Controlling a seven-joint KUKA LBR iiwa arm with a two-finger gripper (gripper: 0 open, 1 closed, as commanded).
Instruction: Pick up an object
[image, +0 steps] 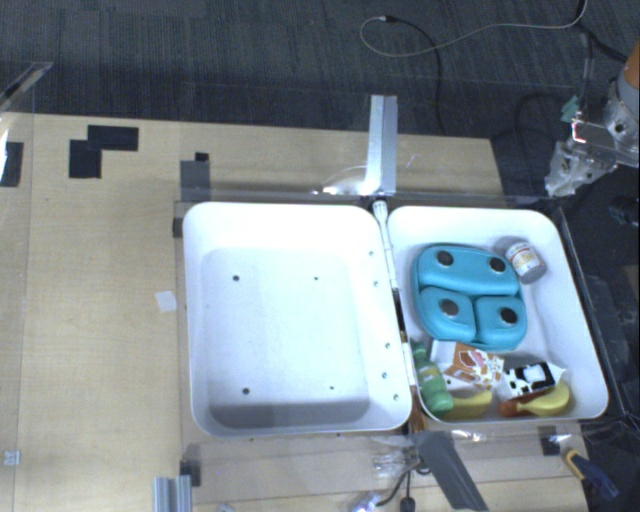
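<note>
The small can (522, 258) lies tipped at the right bin's (580, 300) one o'clock, long axis toward four o'clock; gripper (575, 172) state unclear.

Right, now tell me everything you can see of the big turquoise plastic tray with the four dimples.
The big turquoise plastic tray lies flat in the right white bin, toward its far half, turned slightly askew. It looks like smooth moulded plastic, split by grooves into four rounded lobes, each with a small dark dimple. A small grey can with a pale label rests against its far right corner, and a printed carton lies at its near edge. The gripper sits apart, beyond the bin's far right corner.
</note>
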